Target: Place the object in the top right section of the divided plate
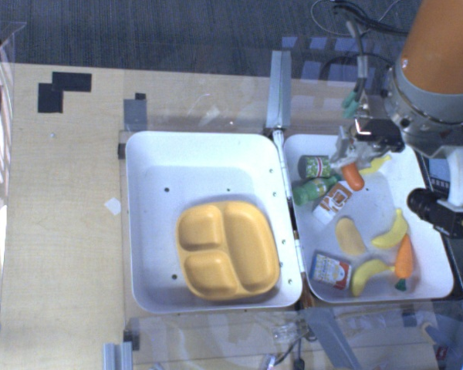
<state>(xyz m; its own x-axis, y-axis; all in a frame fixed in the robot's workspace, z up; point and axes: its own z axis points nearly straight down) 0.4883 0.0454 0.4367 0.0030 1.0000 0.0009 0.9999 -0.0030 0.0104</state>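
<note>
Currently, end effector [353, 159] fingers closed around small orange carrot [353, 176], above right bin [428, 287]

The divided plate [228, 249] at lower centre looks like smooth yellow plastic with a soft sheen; the left bin [150, 206] under it is matt white plastic. The bench [69, 230] at the left of the frame has a pale wood-look surface. The banana [392, 231] and carrot [403, 259] at lower right appear as glossy moulded plastic
</note>
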